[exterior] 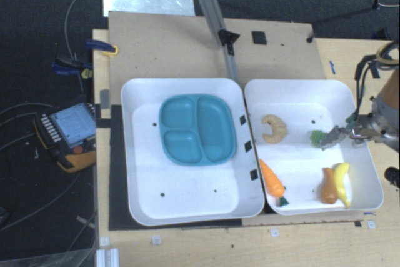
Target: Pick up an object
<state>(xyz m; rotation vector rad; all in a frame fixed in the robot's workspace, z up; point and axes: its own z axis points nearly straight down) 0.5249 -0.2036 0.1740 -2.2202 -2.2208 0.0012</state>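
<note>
Camera view: gripper low beside a green piece in the right bin

Camera view from above, both bins at a slant. Gripper (337, 134) reaching in from the right, low over the right bin (294, 89), tips touching or just beside a small green lumpy piece (319, 137); finger state impossible to tell, too small and blurred. Probably lined up on that piece as the thing to lift, though nothing visibly clamped. Nearby: a curved, pale tan croissant (274, 127), matte; a banana (342, 181), smooth and yellow, against an orange-brown pear shape (329, 186); a tapered carrot (272, 179) along the left wall. Farther left, in the other bin (144, 197), a teal three-section plate (197, 129), smooth plastic, rounded corners.
</note>
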